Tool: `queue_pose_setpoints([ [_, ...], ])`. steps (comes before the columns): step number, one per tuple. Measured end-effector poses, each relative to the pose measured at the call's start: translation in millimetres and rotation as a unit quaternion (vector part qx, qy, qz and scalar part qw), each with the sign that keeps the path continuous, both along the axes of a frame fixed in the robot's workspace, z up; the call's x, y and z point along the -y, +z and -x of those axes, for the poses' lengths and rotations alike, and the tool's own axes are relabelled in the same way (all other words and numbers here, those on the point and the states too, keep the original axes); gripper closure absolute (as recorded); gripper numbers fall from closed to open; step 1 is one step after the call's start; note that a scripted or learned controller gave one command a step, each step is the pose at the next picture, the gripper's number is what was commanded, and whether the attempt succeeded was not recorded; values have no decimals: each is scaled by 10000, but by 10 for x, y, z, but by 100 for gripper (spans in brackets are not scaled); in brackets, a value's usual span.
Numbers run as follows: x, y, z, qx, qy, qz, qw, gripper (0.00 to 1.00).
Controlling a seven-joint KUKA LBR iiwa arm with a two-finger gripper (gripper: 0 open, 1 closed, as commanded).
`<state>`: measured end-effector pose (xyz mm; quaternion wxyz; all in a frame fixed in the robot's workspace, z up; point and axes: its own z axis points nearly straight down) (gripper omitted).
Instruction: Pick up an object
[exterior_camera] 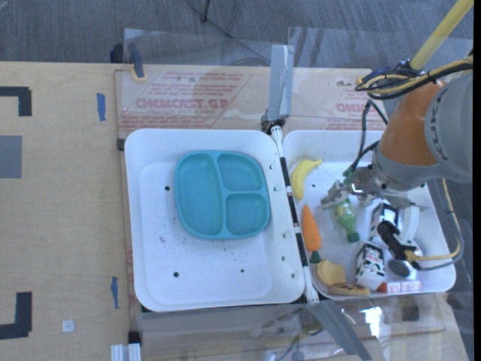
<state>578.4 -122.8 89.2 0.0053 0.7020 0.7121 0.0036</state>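
fingers look spread open right over the little green bottle, light and slick, so pinch its middle

1. Red block lettering runs across the clear sheet lying behind the left bin. It reads roughly "CHEMCAST GP", though glare softens several letters.
2. Smaller red print sits above and below that line on the same sheet; it is too fine to read.
3. A second run of the same red lettering appears on the sheet behind the right bin, partly covered by the arm and cables; only fragments show.
4. A small red label lies near the right bin's front edge; its characters are illegible.
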Motion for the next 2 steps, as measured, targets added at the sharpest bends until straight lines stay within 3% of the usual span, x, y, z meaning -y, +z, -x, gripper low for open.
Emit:
queue_pose_setpoints([
  [1,11,111,-10,18,9,25,10000,100],
  [2,-908,1520,-168,-60,-32,-9,10000,100],
])
